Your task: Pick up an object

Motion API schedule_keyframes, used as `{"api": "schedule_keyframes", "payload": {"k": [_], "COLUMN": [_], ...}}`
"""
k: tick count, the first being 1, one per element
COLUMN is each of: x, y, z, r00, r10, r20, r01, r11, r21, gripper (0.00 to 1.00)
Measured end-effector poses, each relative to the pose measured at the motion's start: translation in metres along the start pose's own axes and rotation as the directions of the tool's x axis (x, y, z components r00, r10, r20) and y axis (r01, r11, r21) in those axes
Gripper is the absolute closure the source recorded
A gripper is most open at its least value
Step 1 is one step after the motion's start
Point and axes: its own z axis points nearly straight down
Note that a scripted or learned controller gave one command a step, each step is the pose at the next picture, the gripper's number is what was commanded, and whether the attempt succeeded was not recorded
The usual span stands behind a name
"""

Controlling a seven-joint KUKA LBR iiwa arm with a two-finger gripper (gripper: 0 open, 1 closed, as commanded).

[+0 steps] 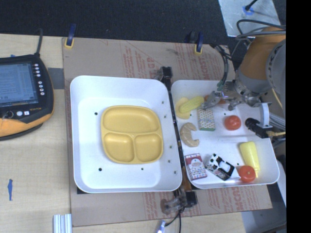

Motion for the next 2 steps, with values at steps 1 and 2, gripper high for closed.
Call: {"api": "schedule_keyframes", "payload": {"k": [1, 2], "x": [-0.045, -0.003], "y": [0.012, -0.042], "z": [-0.017, -0.048], "r00": [1.000, 1.000], "r10": [0.002, -0.001], "r20": [-0.002, 0.000], "r01": [-0.002, 0.001], "r11": [1.000, 1.000], "r21": [0.003, 0.005], "gripper": [0.00, 0.00]}}
